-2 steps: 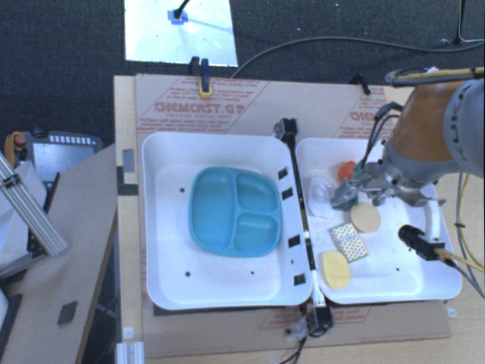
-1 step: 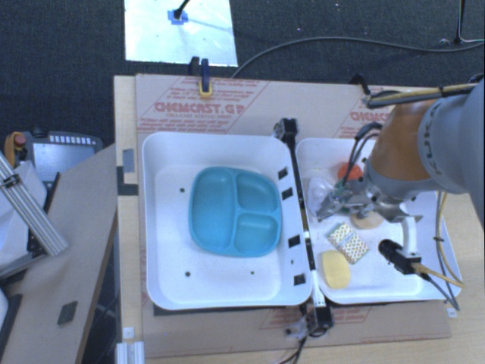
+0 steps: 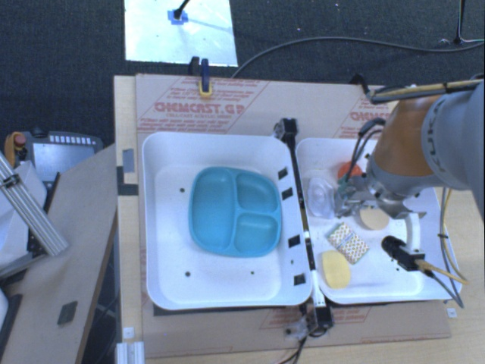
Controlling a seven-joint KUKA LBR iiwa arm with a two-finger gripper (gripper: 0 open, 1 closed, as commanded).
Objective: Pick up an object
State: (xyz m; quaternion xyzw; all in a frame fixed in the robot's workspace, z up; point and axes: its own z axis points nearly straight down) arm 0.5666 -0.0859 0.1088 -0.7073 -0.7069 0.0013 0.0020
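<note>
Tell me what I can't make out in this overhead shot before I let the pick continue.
- Claw: open or shut is unreadable; the grey arm's wrist sits over it.
- Small orange object in the right white bin: mostly hidden by the arm, so its shape is unclear.
- Round beige disc: partly covered by the wrist.
- Clear crumpled plastic item: see-through on white, so its outline is hard to trace.
</note>
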